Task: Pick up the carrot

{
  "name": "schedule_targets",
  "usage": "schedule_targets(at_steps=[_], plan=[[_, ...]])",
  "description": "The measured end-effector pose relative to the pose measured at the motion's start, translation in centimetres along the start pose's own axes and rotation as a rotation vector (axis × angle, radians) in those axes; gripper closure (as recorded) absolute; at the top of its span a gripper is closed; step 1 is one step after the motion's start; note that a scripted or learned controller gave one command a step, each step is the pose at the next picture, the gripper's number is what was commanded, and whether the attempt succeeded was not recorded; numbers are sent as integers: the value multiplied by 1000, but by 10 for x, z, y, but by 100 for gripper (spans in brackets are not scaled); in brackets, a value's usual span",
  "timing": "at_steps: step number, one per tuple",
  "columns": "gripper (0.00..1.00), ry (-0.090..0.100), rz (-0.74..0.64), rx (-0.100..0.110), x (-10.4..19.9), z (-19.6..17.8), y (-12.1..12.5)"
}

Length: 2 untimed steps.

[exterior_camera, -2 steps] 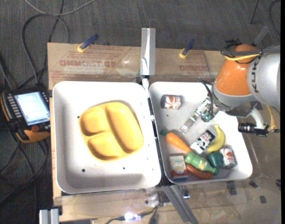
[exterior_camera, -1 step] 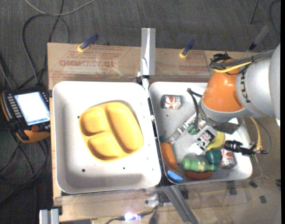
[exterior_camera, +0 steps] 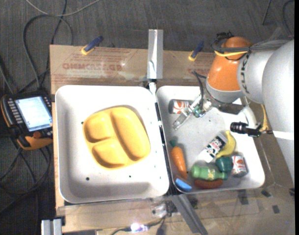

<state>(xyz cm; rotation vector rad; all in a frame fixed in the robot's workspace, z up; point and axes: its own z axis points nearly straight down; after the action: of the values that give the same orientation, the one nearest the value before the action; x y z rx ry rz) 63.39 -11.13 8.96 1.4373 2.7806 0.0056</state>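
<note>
The carrot (exterior_camera: 178,161), orange with a green top, lies along the left wall of the right bin (exterior_camera: 252,180), its top pointing toward the back. My gripper (exterior_camera: 183,118) hangs over the back left part of that bin, slanting down to the left beside a red and white can (exterior_camera: 178,105). The gripper is well behind the carrot and apart from it, and nothing of the carrot is lifted.
The right bin's front holds a green bottle (exterior_camera: 206,171), a red item (exterior_camera: 208,183), a blue piece (exterior_camera: 184,183), a teal object (exterior_camera: 224,164), a soda can (exterior_camera: 239,164), a banana (exterior_camera: 230,143) and a small packet (exterior_camera: 215,146). A yellow divided plate (exterior_camera: 117,136) sits in the left bin (exterior_camera: 66,180).
</note>
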Motion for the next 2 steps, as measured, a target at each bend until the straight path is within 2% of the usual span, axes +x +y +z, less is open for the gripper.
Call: schedule_targets(at_steps=[1,2], plan=[[0,-2,-226,0,26,-2,-61],[0,-6,-728,-2,75,-3,-123]])
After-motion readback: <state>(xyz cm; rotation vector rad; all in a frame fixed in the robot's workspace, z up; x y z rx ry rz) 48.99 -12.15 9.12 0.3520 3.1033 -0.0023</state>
